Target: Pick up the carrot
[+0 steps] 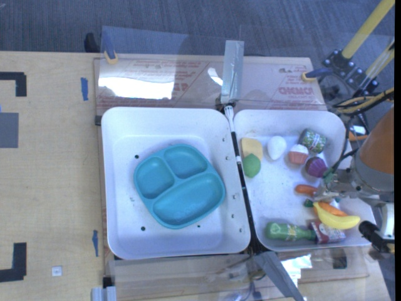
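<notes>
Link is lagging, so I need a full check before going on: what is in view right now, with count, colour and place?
bins: 2, white, side by side
divided plate: 1, blue, left bin
carrot: 1, orange, right bin, beside hand
banana: 1, yellow, right bin, near edge
bottle: 1, green, right bin, near edge
egg: 1, white, right bin, far part
cheese wedge: 1, yellow, by divider
arm: 1, grey with orange band, right
hand: 1, over right bin

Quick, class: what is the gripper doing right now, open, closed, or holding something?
Gripper: cannot be told; it sits low over the carrot in the right bin.
</notes>
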`<move>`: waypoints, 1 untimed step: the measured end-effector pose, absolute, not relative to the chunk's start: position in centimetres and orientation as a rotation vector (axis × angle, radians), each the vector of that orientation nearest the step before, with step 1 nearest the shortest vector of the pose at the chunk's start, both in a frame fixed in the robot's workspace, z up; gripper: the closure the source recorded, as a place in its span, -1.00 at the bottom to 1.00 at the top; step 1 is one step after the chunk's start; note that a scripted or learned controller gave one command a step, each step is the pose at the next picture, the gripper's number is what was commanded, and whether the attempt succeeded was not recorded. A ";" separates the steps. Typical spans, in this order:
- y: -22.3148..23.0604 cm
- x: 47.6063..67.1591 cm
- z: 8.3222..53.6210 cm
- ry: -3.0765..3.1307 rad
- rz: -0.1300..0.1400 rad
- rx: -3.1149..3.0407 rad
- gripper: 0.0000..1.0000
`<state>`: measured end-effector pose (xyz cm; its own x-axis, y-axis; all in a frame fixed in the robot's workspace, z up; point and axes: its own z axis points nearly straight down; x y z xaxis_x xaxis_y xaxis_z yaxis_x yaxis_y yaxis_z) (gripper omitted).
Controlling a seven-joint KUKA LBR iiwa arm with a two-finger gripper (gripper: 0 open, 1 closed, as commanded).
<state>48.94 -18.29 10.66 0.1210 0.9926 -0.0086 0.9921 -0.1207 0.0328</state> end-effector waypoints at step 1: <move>-18.9 48.3 8.8 2.599 0.006 1.752 1.00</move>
<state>48.25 -18.92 8.79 -0.3751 0.9270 -0.0038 0.9269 0.3751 0.0074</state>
